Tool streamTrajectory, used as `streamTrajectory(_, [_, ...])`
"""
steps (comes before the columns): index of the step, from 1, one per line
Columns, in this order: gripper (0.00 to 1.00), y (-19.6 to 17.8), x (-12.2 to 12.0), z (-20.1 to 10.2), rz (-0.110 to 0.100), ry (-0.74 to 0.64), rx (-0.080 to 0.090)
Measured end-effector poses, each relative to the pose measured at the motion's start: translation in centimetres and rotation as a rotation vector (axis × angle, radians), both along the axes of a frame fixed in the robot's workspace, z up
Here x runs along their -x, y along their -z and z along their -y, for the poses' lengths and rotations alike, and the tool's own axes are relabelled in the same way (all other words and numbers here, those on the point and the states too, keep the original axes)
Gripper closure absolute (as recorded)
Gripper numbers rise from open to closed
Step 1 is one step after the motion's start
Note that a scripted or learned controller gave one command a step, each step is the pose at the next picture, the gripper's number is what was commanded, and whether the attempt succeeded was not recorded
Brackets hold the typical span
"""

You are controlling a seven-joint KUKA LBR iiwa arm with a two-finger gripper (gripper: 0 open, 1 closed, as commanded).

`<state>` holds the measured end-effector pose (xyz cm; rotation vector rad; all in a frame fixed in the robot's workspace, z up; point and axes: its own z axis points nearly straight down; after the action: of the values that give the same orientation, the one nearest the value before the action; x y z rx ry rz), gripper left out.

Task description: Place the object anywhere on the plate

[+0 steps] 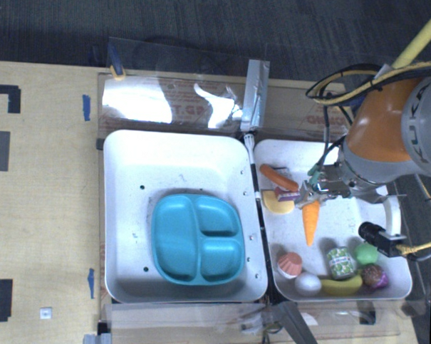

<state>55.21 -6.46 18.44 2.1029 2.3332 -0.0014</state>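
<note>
A blue divided plate (pixel 196 238) lies in the left white bin (pixel 130 164). My gripper (pixel 312 190) hangs over the right bin (pixel 399 286), directly at the wide top end of an orange carrot (pixel 310 222) whose tip points toward the front. The gripper's body hides where it meets the carrot, so I cannot tell whether it has hold of it. Just to the gripper's left are a pale yellow piece (pixel 274 202) with a purple bit (pixel 286 197) and a red-orange sausage (pixel 279 177).
Along the right bin's front lie a pink cupcake (pixel 290 264), a white egg (pixel 308 282), a banana (pixel 342 284), a green-and-white can (pixel 341 261), a green piece (pixel 366 254) and purple grapes (pixel 375 277). A ridge between the bins (pixel 255 205) separates them.
</note>
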Motion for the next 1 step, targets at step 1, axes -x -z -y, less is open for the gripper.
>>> streamTrajectory(1, [1.0,-1.01,-0.1,-0.06,0.003,-0.002,0.001])
